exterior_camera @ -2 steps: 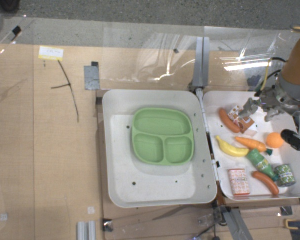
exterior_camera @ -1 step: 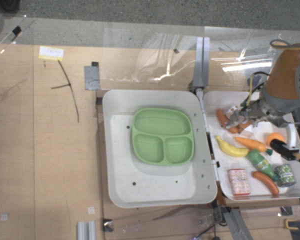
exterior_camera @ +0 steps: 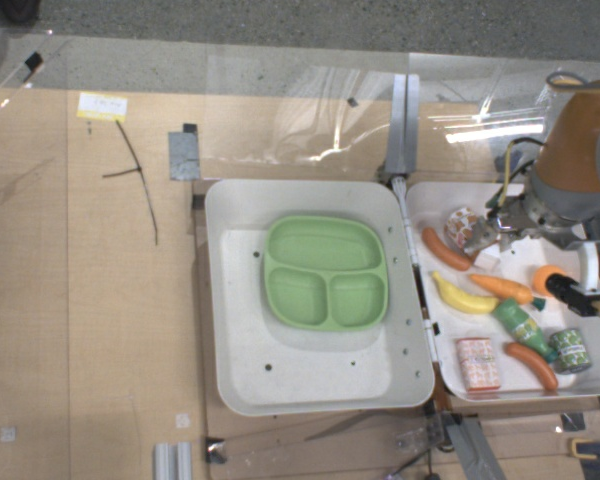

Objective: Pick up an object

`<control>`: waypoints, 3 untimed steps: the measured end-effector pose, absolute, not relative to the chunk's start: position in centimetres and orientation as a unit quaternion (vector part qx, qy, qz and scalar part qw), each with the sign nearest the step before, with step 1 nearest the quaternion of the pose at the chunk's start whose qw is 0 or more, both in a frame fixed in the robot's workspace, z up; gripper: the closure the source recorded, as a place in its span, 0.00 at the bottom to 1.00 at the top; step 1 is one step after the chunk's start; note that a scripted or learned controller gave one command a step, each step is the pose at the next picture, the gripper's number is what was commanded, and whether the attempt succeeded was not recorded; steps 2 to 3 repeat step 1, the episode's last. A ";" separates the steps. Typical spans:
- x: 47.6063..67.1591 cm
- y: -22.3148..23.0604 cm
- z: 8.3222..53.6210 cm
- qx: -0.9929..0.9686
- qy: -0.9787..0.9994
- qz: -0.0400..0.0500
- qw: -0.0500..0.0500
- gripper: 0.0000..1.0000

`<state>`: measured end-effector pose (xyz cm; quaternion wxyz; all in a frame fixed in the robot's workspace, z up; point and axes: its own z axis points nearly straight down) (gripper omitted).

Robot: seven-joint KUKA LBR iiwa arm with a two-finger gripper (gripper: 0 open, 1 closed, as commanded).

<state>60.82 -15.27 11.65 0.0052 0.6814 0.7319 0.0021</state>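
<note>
The right bin holds several toy foods. A patterned can lies near its far left. In front of the can are an orange-red sausage, a yellow banana and a carrot. Closer to the front lie a green bottle, a red sausage, a green can and a pink box. My gripper hangs low over the far part of this bin, just right of the patterned can and above the carrot. Nothing visibly sits in its grasp.
The left bin holds a green divided plate. A grey post stands behind the gap between the two bins. A small orange item lies right of the carrot, partly hidden by the wrist.
</note>
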 end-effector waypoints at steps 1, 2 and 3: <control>64.5 -8.5 19.4 0.693 0.721 0.002 0.001 1.00; 64.5 -8.5 19.4 0.693 0.721 0.002 0.001 1.00; 64.5 -8.5 19.4 0.693 0.721 0.002 0.001 1.00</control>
